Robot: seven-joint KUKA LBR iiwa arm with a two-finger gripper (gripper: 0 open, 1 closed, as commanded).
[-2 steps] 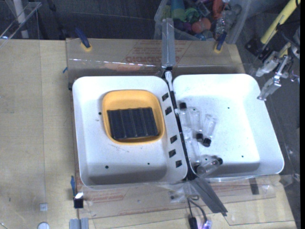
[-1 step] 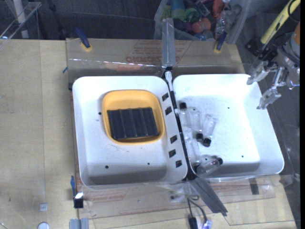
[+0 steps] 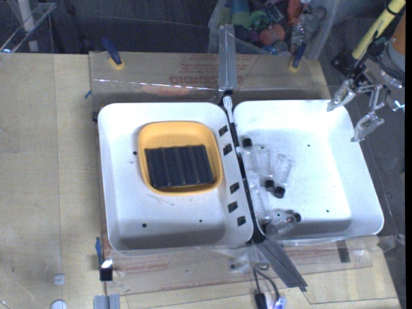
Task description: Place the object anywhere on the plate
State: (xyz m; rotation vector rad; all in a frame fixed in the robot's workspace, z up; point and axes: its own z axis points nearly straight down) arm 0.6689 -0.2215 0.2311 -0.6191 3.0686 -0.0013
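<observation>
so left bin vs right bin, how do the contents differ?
The left bin holds one yellow plate with a dark ribbed slab lying flat on it; the right bin holds several small clear bottles with black caps, scattered. The plate sits about centred; the bottles bunch toward the divider side. Both bins are shallow, white and side by side.

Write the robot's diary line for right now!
pincer: above right bin's far right corner, holding nothing | clear bottles: in right bin | yellow plate: left bin, dark ridged block on it
</observation>
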